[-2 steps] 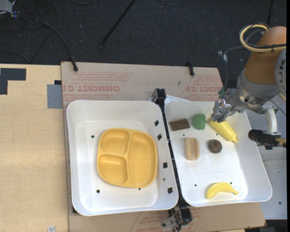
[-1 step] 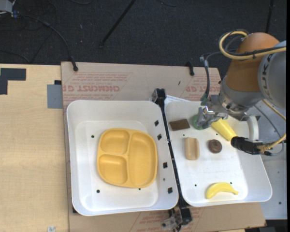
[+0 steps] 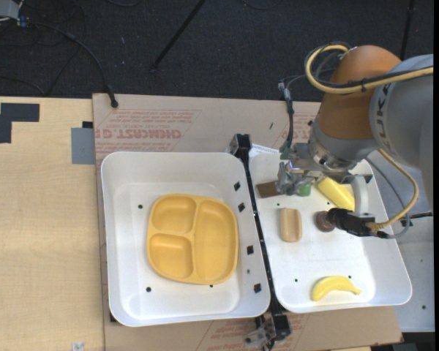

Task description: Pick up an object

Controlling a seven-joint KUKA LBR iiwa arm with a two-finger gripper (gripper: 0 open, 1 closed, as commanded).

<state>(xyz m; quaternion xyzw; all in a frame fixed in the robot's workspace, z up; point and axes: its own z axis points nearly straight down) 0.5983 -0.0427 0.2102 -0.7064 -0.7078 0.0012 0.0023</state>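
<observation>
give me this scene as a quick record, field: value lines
left bin: yellow divided plate
right bin: banana, tan block, yellow item, small green item, brown round item
arm: reaches in from the right, over the right bin's far end
gripper: low, next to the green item
held: nothing seen between the jaws
jaw state: cannot tell
bins: side by side, black clips along the join

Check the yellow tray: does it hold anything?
Empty. The tray lies flat in the left bin, all its compartments bare.
</observation>
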